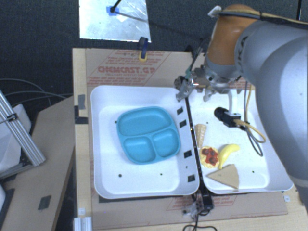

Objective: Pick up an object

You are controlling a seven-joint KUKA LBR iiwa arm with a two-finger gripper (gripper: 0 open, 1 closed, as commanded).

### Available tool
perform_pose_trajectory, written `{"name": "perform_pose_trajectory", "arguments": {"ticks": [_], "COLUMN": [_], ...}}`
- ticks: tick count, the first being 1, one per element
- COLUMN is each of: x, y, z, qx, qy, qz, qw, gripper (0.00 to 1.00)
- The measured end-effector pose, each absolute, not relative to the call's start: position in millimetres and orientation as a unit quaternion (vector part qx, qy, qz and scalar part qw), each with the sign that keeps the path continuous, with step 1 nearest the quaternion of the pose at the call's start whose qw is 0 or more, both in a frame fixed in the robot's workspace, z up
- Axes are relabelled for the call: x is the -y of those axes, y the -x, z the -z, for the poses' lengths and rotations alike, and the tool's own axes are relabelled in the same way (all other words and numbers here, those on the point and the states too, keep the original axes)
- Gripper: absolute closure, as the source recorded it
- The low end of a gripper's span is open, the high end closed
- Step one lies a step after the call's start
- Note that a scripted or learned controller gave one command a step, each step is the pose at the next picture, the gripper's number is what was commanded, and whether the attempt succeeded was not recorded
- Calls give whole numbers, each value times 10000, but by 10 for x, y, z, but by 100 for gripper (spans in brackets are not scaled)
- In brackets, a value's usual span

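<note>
At the far left of the frame a slanted metal rail [18, 131] stands off the bench, and in the upper left a shiny silver sheet [96, 13] lies on the dark floor. Below it, a printed cardboard sheet [125, 67] lies under both bins. The left bin [98, 143] fills the middle-left of the frame and holds a blue divided plate [147, 134], lying flat near its centre, well apart from the walls. Just right of the wall where the two bins meet, at the upper edge of the right bin [257, 165], the gripper [195, 91] hangs with nothing seen in it; whether the claw is open or closed cannot be told from this angle. The things to pick from lie lower in the right bin, near the dividing wall: a pale wafer piece [200, 132] close against that wall, below it a small red-topped piece [210, 157], a yellow banana [228, 151] touching its right side, and a tan wedge [225, 176] at the bin's lower edge, just beneath the banana. All four are apart from the gripper. The grey arm [276, 61] with its orange band [225, 30] fills the upper right of the frame.
</note>
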State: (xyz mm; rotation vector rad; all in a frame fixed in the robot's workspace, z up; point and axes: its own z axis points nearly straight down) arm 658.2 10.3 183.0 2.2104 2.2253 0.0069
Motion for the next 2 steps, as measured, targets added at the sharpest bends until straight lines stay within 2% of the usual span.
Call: {"name": "perform_pose_trajectory", "arguments": {"ticks": [1,2], "x": [-773,-1408], "y": [-6193,-6442], "z": [-1844,-1812], "qx": [-7095,-7098], "qy": [-7047,-7044], "qz": [-2,-25], "qw": [-7,7], "gripper": [0,0]}}
